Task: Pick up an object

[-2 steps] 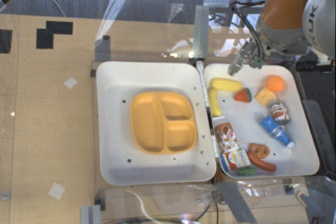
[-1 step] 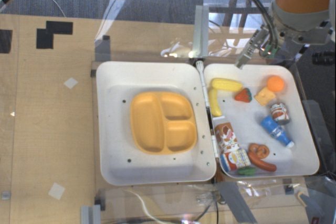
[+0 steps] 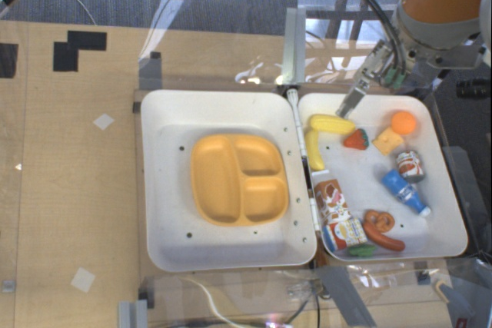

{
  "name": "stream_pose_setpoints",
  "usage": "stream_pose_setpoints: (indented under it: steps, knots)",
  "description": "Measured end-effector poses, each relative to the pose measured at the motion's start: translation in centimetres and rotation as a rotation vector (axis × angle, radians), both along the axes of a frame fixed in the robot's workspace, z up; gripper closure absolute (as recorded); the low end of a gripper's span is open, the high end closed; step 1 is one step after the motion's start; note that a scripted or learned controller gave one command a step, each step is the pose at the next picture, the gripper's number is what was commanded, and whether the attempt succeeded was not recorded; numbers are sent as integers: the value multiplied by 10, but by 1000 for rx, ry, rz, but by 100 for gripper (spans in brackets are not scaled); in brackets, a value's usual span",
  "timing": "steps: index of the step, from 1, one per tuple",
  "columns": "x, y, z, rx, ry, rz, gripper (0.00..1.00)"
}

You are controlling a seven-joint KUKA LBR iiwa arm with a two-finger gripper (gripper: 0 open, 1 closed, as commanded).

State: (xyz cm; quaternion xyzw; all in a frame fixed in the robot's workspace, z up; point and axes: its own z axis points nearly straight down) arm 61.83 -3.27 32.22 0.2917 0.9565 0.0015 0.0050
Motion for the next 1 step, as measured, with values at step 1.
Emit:
stream_pose_setpoints:
  steps: [1]
  knots:
    - [-93, -33, -141, 0, 15, 105, 0]
